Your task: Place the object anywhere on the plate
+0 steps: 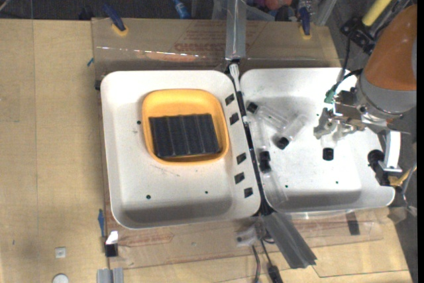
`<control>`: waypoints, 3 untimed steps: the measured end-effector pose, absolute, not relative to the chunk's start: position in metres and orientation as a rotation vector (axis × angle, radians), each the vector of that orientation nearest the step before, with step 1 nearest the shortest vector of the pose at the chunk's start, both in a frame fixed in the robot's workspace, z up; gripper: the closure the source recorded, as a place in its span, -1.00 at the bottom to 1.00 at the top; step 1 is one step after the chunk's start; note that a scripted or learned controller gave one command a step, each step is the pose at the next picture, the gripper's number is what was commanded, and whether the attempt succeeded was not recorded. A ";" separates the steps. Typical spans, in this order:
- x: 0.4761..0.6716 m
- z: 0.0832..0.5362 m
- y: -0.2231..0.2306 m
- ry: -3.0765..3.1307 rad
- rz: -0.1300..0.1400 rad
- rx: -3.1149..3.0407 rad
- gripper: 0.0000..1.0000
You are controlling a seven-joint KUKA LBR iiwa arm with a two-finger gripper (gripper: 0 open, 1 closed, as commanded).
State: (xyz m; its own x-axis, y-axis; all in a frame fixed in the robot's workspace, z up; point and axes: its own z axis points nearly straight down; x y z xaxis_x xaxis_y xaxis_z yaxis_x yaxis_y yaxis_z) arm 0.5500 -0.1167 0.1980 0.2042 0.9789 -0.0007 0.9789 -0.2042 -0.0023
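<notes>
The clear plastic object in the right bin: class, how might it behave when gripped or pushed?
The clear plastic object looks thin and see-through, so probably light. Its glossy surface may slip between fingers. It lies flat and elongated in the right bin, so a push would likely slide or spin it.
</notes>
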 end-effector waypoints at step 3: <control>0.667 0.213 -0.061 -2.603 -0.002 -1.767 1.00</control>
State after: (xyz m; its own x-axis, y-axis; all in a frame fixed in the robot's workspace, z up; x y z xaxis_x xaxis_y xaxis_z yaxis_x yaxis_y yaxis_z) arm 0.6675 -0.0611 0.2126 -0.3689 0.9295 -0.0026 0.9294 0.3689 0.0036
